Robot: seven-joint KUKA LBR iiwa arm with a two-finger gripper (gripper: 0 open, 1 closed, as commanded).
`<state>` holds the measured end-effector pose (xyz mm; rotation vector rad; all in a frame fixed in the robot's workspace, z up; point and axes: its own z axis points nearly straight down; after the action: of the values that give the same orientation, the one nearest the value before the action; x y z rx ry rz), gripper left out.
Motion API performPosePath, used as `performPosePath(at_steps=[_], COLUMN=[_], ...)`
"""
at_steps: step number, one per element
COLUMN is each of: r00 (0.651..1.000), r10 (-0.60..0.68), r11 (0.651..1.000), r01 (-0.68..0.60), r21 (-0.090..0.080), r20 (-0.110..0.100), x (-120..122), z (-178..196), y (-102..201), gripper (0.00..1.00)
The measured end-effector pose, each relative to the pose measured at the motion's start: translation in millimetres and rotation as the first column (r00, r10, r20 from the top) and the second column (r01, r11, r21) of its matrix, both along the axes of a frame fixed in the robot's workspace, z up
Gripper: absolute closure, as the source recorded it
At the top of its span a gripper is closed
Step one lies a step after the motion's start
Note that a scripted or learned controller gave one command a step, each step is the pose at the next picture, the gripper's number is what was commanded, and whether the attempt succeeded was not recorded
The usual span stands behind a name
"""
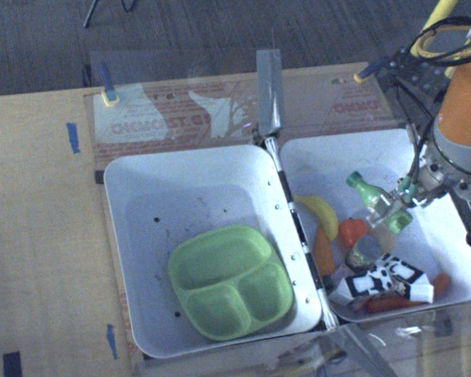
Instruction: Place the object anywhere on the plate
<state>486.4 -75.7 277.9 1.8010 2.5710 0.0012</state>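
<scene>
A green divided plate (pixel 228 282) lies in the left bin (pixel 135 195), toward its front. In the right bin (pixel 448 277) a clear bottle with a green cap and green base (pixel 378 203) lies tilted on top of other items. My gripper (pixel 407 193) reaches in from the right and sits right against the bottle's lower end, under the grey wrist and orange band (pixel 467 110). The wrist hides how the gripper meets the bottle.
The right bin also holds a banana (pixel 321 212), a red tomato (pixel 351 232), an orange carrot (pixel 323 254), a small jar (pixel 363 252), a black-and-white carton (pixel 381 281) and a red piece (pixel 384 302). A metal divider (pixel 294 219) separates the bins.
</scene>
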Motion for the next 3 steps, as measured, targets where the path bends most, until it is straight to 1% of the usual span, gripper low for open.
performPosePath(at_steps=[1,2,3], r00=[1.000,0.950,0.601], r10=[0.000,0.312,0.799], r11=[1.000,0.950,0.601], r01=[0.000,-0.312,-0.799], r21=[-0.001,0.001,-0.001], r20=[0.003,-0.002,0.000], x=[1.1,-6.4,-5.7], z=[10.1,-6.1,-4.8], y=[0.0,3.4,16.7], gripper=[1.00,1.00,1.00])
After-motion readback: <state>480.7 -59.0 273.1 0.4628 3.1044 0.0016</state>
